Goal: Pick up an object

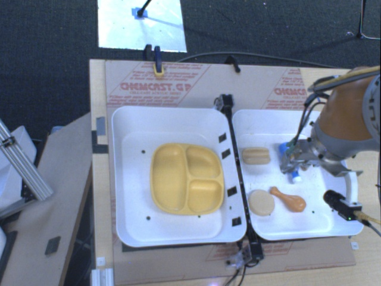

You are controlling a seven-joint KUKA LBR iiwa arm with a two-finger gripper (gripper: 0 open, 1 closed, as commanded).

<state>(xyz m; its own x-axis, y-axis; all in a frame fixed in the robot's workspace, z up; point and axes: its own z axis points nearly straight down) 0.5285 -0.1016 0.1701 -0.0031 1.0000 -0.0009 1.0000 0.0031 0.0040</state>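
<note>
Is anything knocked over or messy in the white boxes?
Nothing stands out. The yellow divided plate lies flat in the left bin. In the right bin, the tan bread piece, round cookie and drumstick lie apart, unspilled. The gripper is low beside them.

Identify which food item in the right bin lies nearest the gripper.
The tan bread roll, level with the gripper; the drumstick and round cookie lie lower.

Red print "CHEMCAST GP" on protective sheet (178, 79) under bins | one instance near bench far-left edge | second, partly hidden, near far-right edge | smaller print beneath unreadable
</note>
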